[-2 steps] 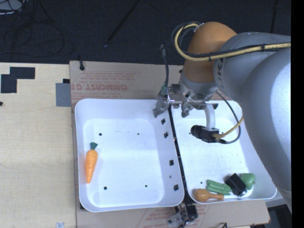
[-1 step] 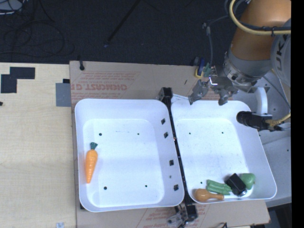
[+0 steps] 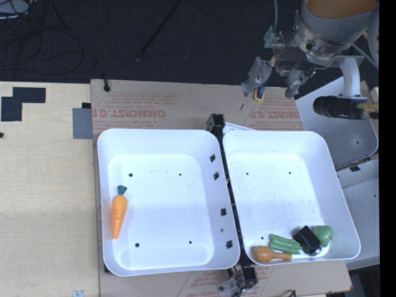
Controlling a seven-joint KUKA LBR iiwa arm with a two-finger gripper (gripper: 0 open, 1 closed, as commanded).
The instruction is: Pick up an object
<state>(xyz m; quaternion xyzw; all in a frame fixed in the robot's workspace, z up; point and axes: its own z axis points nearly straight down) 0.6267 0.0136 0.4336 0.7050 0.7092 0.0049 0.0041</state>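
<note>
Orange carrot [image 3: 118, 212]: I saw it lying lengthwise against the left wall of the left bin [image 3: 154, 142], green top pointing to the far side, alone on that bin's floor
Left bin: white, shallow, I saw small dark marks dotted over its floor
Right bin [image 3: 272, 142]: white, touching the left bin along a dark centre seam with clips
Near right corner of the right bin: I saw four things bunched together there
Green pod [image 3: 284, 244]: lying flat, long side across the corner, just beside the tan piece
Tan pear-shaped piece [image 3: 271, 254]: nearest the front rim, fat end to the left, touching or nearly touching the pod
Black block [image 3: 307, 240]: tilted, resting partly over the pod's right end and against the round green piece
Round green piece [image 3: 323, 232]: tucked against the right wall, partly hidden behind the black block
Arm [image 3: 337, 8]: grey with an orange band, I saw it coming in at the upper right, above the far edge of the bench
End effector [image 3: 273, 84]: raised beyond the far rim of the right bin, well apart from every object; its two fingers stood spread wide with nothing between them
Bench [image 3: 49, 197]: pale wood on the left, with brown printed cardboard under both bins
</note>
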